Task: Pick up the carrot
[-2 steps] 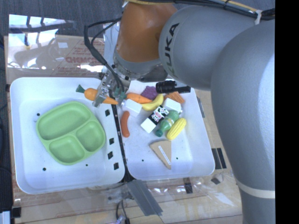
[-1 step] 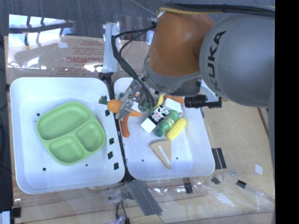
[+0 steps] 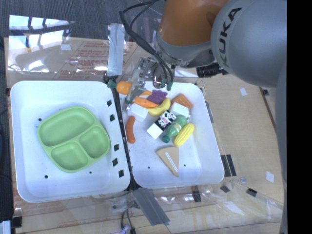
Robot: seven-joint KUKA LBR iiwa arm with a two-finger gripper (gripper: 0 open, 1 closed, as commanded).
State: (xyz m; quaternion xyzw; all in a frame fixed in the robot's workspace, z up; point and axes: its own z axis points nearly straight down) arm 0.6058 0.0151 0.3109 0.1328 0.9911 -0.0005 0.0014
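Note:
The carrot (image 3: 145, 102), a tapered orange piece, lies at the back left of the right bin (image 3: 204, 165), between a white block (image 3: 139, 112) and a purple toy (image 3: 157, 96). My gripper (image 3: 131, 96) hangs from the grey and orange arm (image 3: 195, 18) and reaches down to the carrot's left end. The gripper covers that end, so I cannot tell whether it touches the carrot. A rounder orange piece (image 3: 124, 87) sits just behind, in the bin's back left corner.
Crowded beside the carrot are a banana (image 3: 160, 108), an orange wedge (image 3: 183, 101), a cow-print box (image 3: 165, 118), a green bottle (image 3: 173, 128) and corn (image 3: 184, 134). A sausage (image 3: 130, 129) lies by the bin's left wall, a tan wedge (image 3: 168, 160) near the front. A green divided plate (image 3: 73, 138) sits in the left bin (image 3: 24, 96).

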